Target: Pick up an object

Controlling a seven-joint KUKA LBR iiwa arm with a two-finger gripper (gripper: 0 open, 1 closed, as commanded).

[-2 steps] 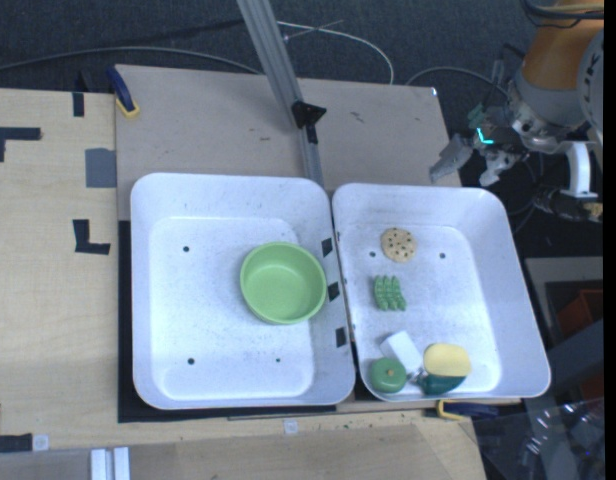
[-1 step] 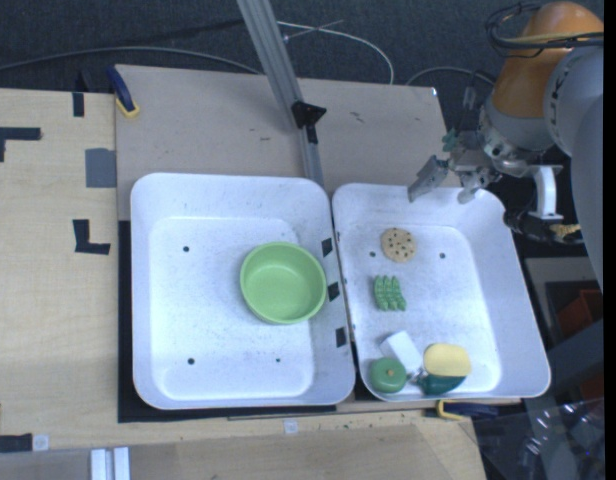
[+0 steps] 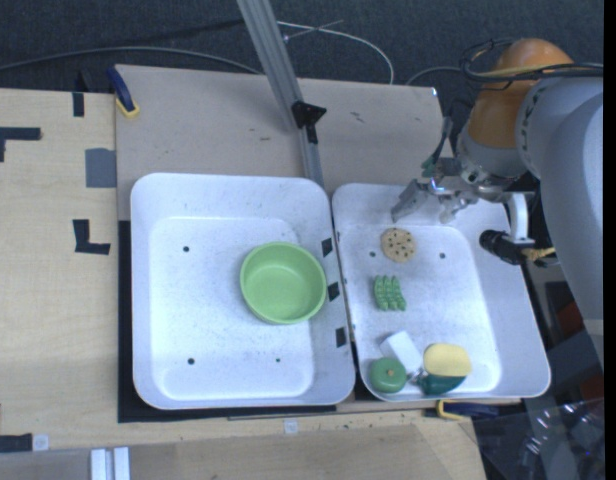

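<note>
In the camera view, two white bins sat side by side on the bench (image 3: 208, 128). The left bin (image 3: 178, 208) held one thing, a green bowl (image 3: 282, 283), lying a little toward four o'clock of that bin's middle. The right bin (image 3: 508, 348) held five things. One round tan cookie (image 3: 398, 244) lay toward twelve o'clock of the bin's floor. One small green ridged piece (image 3: 389, 293) lay just below it, near the centre. Three more clustered at the six o'clock edge: one green round knobbed toy (image 3: 388, 375), one white block (image 3: 401, 348) just above it, and one yellow-and-teal toy (image 3: 447, 364) at three o'clock of those two, near them.

The arm came in from three o'clock, its orange band (image 3: 503, 93) at the upper right. The hand (image 3: 433, 203) hung over the right bin's twelve o'clock rim, just up and to the right of the cookie. Its fingers looked spread apart, with nothing between them. One grey pole (image 3: 278, 68) slanted across the bench toward the bins' shared top corner.
</note>
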